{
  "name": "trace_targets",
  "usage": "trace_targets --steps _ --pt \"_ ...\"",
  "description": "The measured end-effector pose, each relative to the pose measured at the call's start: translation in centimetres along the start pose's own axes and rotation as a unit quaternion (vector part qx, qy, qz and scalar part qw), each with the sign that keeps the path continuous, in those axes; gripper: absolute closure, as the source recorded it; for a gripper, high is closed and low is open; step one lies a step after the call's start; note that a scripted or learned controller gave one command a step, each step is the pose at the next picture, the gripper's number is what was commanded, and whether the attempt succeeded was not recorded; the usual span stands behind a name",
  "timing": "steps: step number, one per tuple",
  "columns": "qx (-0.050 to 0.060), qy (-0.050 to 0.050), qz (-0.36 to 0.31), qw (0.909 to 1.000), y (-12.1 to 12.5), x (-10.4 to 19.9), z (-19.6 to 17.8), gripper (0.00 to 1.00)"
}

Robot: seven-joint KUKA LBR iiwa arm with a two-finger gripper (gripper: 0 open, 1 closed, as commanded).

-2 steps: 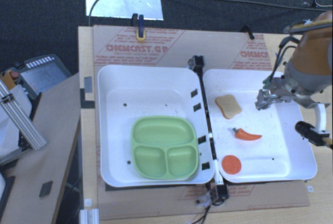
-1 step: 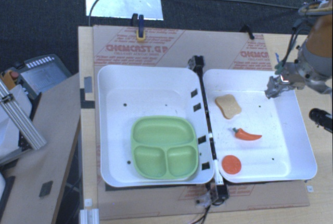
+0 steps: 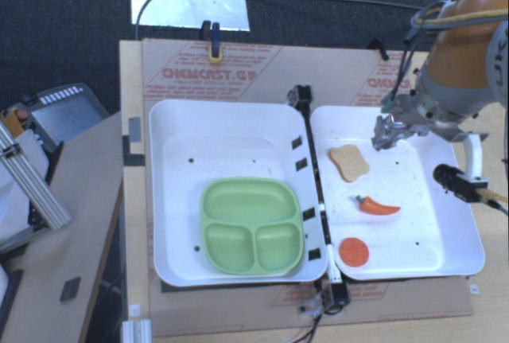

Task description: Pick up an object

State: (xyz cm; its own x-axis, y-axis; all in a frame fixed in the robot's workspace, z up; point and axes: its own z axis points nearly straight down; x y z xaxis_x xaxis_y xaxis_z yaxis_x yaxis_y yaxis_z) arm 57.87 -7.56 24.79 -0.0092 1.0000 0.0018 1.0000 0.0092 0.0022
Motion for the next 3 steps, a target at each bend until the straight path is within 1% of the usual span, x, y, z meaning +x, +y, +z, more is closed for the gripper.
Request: trace_targets --steps 1,2,3 --pt "0.000 0.000 0.001 1.0000 0.1 4.6 1.1 1.00" --pt "0.000 0.000 0.000 1.0000 1.2 9.7 2.1 1.00" --pt "0.000 0.000 0.000 1.0000 1.8 14.3 1.4 1.00"
